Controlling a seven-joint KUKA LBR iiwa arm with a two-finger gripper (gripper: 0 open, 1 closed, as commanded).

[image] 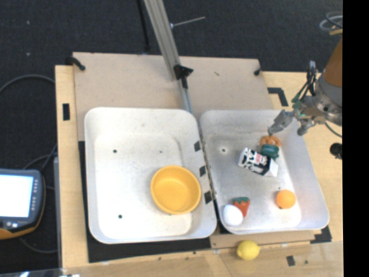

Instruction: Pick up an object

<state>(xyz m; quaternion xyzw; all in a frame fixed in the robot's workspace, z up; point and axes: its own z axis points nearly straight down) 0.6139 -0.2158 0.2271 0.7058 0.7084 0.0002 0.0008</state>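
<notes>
My gripper (287,128) hangs over the upper right part of the right bin (230,126), open, with nothing between its fingers. Just below its left finger lies a small cluster: an orange piece (267,140), a teal piece (270,151) and a black-and-white toy (254,160). An orange ball (285,199) rests near the bin's lower right. A white egg (233,215) and a red toy with a green top (243,205) sit together at the bin's front edge.
A yellow bowl (176,189) stands in the left bin (115,131). A lemon (248,250) lies on the bench in front of the right bin. A slanted metal rail (164,33) rises behind the bins. A tablet (17,198) sits at far left.
</notes>
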